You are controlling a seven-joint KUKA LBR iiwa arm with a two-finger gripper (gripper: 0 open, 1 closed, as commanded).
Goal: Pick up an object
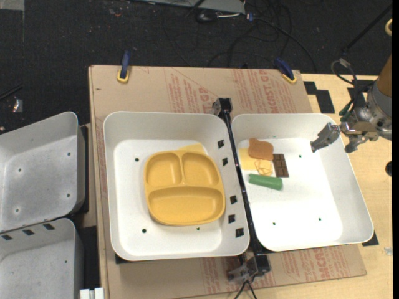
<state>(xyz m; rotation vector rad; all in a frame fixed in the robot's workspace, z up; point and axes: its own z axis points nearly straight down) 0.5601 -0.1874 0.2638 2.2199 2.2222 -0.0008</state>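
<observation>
Two shallow white bins are sitting side by side on the worktop (162, 86), and the end effector (340, 138) is hovering over the upper right edge of the right bin (312, 229), with its two dark fingers (324, 137) spread apart and nothing between them. Well to its left, across the bare floor of that bin, a small cluster of objects is lying near the divider: a brown bread-shaped piece (261, 148) is resting at the top, a pale yellow flat piece (249, 162) is lying under it, a dark brown chocolate-like bar (280, 166) is sitting just beside them on the side nearer the end effector, and a green cylinder (265, 181) is lying below, touching the yellow piece. Farther left still, the left bin (124, 136) is holding a yellow divided tray (184, 189).
</observation>
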